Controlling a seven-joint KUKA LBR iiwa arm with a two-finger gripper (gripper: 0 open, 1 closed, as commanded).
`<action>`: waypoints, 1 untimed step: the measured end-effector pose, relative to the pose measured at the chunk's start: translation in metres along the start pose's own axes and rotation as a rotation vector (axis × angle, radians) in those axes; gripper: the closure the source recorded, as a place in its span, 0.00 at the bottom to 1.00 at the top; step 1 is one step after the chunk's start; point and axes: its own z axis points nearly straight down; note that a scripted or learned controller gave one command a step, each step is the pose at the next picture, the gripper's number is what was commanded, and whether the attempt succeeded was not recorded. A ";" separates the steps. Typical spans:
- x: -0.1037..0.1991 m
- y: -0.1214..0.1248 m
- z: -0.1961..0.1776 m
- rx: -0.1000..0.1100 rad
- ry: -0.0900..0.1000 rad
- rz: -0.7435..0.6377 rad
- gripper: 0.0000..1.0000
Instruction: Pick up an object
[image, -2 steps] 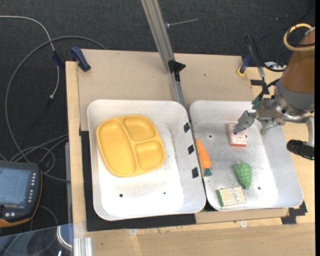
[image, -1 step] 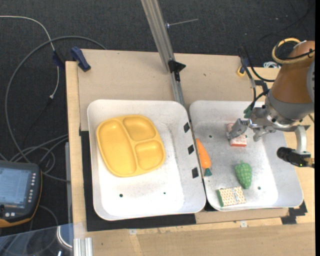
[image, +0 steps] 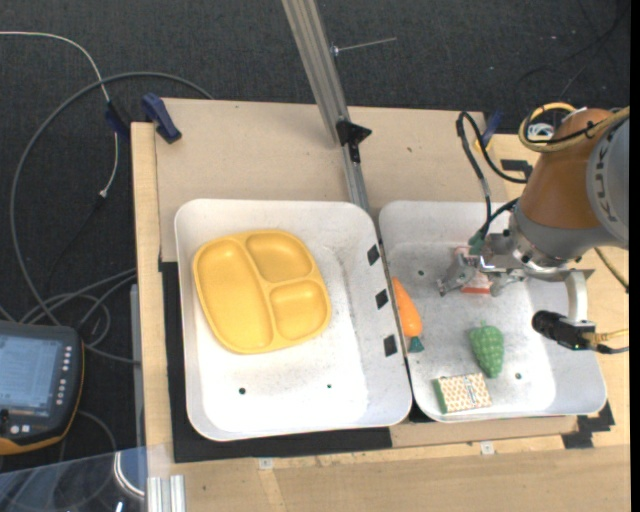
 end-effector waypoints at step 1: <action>0.000 0.002 -0.014 -0.008 -0.001 -0.001 1.00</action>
